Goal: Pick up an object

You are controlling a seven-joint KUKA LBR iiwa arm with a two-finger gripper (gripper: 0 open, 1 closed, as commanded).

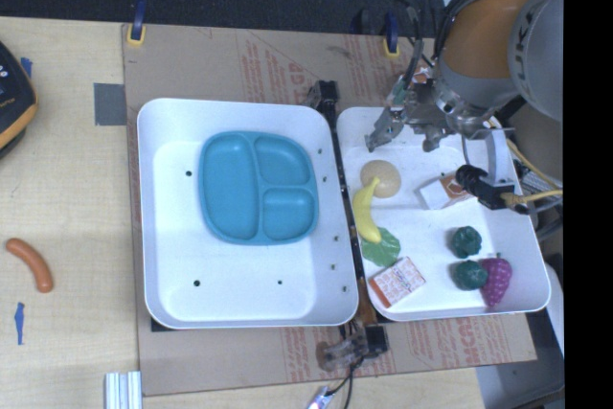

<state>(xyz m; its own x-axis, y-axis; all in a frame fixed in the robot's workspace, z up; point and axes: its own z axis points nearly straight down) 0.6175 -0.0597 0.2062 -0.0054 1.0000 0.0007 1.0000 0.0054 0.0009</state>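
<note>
camera view looks down on my worktop with two white bins side by side. left bin has a blue divided plate sitting flat in the middle. right bin carries the loose stuff i can pick from: banana lying along the bin's left wall, a tan round thing touching its top end, green leafy piece at its lower end, small red-and-white packet just below that, two dark green lumps and purple grapes toward the right corner, a white card-like item near the arm.

my tool hangs over the far end of the right bin, above the tan round thing, nothing between its fingers; released or clenched, can't tell. i'd guess it's lining up for a drop. orange sausage lies out on the worktop, well apart from both bins.
</note>
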